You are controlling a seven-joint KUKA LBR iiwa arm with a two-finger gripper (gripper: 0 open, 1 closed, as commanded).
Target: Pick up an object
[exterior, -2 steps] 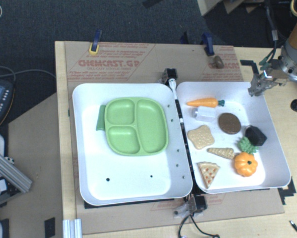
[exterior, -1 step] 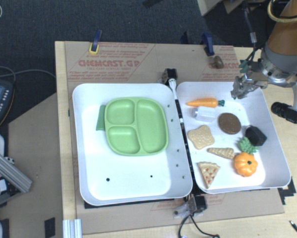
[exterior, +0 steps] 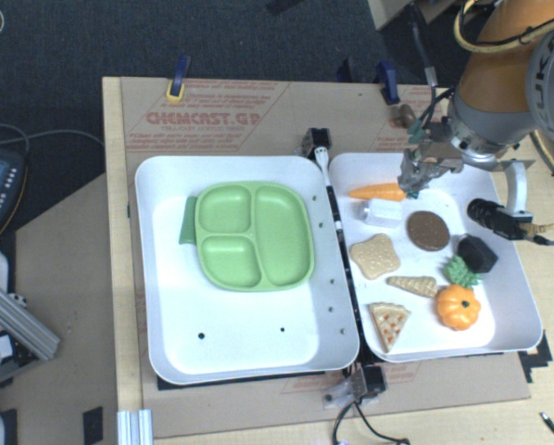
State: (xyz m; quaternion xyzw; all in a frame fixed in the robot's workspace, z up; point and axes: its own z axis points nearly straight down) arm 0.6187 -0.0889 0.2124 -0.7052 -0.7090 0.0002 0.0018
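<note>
Gripper [exterior: 414,182] over the carrot [exterior: 377,192] in the right bin [exterior: 518,295].
Carrot lies at the bin's 11 o'clock, the gripper at its right end; grip state: cannot tell. Cookie [exterior: 428,231] centre, pumpkin [exterior: 458,308] at 5, pizza slice [exterior: 388,323] at 7. Left bin [exterior: 166,323] holds a green tray [exterior: 255,235].

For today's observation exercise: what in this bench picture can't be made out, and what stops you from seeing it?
- Gripper, camera view: too small and dark to tell if open or shut.
- Carrot: its right end is hidden behind the gripper.
- Clear packet below it: too pale against the right bin to identify.
</note>
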